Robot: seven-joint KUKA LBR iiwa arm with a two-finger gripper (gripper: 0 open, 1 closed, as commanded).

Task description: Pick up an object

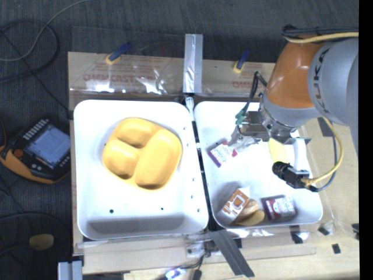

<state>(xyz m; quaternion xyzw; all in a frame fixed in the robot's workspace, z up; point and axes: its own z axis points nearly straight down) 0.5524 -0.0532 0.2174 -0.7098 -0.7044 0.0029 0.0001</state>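
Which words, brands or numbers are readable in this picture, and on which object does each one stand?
"KUKA", partly visible, on the grey arm.
Red print on the plastic sheet behind the bins: too blurred to read.
Labels on the small packets in the right bin: too small to read.
Screen of the pendant: unreadable.

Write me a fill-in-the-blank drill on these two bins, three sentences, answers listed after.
1. The big yellow lobed soft object lies in the ____ white bin as the camera sees it.
2. The arm's gripper is above the ____ white bin.
3. The small white and purple packet lies near that bin's ____ wall, beside the divider between the bins.

Missing words: left; right; left
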